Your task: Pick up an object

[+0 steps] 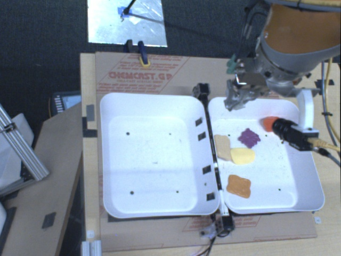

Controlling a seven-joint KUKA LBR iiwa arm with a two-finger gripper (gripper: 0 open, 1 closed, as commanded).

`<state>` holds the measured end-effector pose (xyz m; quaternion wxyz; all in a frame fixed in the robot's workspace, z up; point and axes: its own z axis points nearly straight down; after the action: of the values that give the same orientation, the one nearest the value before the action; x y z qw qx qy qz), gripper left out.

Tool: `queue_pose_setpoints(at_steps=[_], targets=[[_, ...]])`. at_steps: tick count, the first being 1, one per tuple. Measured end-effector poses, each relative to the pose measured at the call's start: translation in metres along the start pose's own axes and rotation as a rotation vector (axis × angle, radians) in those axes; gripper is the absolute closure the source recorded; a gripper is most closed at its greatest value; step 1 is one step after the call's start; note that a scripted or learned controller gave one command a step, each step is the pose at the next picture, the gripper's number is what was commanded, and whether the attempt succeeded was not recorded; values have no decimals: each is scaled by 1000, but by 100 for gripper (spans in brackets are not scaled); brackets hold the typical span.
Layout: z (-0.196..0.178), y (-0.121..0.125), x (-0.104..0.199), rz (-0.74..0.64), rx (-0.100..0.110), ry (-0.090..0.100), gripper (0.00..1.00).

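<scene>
Nearest to us, at the front of the right bin (311, 193), lies an orange piece (238, 186) that looks like toast; behind it sit a yellow piece (243, 156) and a pale tan piece (222, 147), touching each other, with a purple piece (249, 138) just beside them; a red-orange piece (268, 124) lies near the right wall, partly behind a black part of the arm; the left bin (154, 153) sits beside this one; the gripper (236, 101) hangs over the back edge of the right bin, well apart from all the pieces, and we cannot tell if it is open or closed; we think it could come down on bare floor and grab nothing; we also think the flat pieces could slip out, and the two touching ones could get pushed together.
</scene>
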<state>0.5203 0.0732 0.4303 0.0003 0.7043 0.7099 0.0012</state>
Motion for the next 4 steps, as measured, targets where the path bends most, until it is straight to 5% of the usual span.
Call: queue_pose_setpoints(at_steps=[1, 3, 4], targets=[[9, -35, -15, 7, 1, -1, 100], [-13, -32, -15, -4, -6, 0, 100], [-61, -33, 38, -1, -5, 1, 100]])
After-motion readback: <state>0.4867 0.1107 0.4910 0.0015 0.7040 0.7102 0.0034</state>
